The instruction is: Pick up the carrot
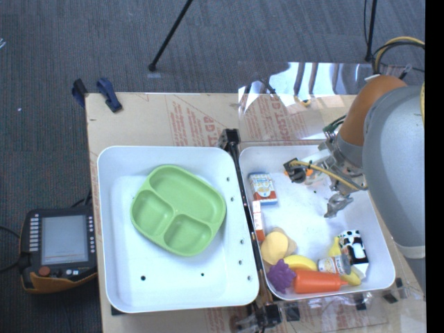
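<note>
Camera view has the carrot [320, 281] lying along the right bin's [380, 236] near wall, beside a purple grape bunch [281, 275] and banana [303, 262]. It looks light, stiff and smooth; mid-body grip suits. Pincer [338, 205] hovers above, state unclear.

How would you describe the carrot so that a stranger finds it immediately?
Look in the right white bin, at its near edge. The carrot lies there among toy food, between the purple grapes and a yellow banana. It is the only orange, tapered piece.
</note>
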{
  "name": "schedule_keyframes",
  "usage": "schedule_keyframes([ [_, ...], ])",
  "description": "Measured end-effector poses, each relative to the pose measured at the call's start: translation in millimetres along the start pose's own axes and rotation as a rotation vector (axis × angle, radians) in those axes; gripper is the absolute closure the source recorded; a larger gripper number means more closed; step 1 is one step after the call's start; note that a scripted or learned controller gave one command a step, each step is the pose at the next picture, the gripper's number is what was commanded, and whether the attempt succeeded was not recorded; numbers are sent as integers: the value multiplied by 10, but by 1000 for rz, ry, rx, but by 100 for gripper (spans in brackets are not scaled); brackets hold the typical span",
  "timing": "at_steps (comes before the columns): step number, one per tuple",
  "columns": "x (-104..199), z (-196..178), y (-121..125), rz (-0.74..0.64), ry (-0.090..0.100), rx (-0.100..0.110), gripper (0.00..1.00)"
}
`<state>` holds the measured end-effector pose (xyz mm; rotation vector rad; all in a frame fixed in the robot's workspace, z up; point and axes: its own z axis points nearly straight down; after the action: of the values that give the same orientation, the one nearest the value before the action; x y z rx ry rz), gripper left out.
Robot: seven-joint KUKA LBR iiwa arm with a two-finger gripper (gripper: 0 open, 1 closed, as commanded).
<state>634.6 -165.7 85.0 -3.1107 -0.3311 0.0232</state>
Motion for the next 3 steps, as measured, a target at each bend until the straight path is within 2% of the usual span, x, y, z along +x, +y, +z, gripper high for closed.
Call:
schedule_keyframes([
  [1,-15,6,26,0,1,6,0],
  [2,-45,4,34,3,4,1,0],
  [3,-40,4,176,-6,7,-2,0],
])
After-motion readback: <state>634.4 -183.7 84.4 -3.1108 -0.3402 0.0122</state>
